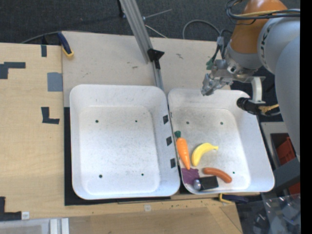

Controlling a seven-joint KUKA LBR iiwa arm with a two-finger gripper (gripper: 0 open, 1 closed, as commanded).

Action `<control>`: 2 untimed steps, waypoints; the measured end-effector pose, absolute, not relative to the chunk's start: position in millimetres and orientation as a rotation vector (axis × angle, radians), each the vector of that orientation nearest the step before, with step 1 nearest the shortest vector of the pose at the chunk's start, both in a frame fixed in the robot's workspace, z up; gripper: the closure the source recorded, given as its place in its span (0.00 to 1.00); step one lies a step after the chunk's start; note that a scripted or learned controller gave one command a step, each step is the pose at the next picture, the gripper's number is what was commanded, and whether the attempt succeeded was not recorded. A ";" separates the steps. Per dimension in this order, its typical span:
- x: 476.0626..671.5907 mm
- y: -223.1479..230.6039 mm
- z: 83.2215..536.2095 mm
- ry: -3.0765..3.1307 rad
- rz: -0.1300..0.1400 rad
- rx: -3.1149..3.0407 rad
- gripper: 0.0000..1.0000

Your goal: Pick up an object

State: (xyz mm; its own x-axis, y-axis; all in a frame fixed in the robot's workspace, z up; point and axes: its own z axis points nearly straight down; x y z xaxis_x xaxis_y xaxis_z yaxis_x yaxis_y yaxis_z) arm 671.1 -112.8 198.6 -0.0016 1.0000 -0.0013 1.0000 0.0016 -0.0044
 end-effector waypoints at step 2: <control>637.8 -12.9 226.3 -2.227 -0.001 -2.212 1.00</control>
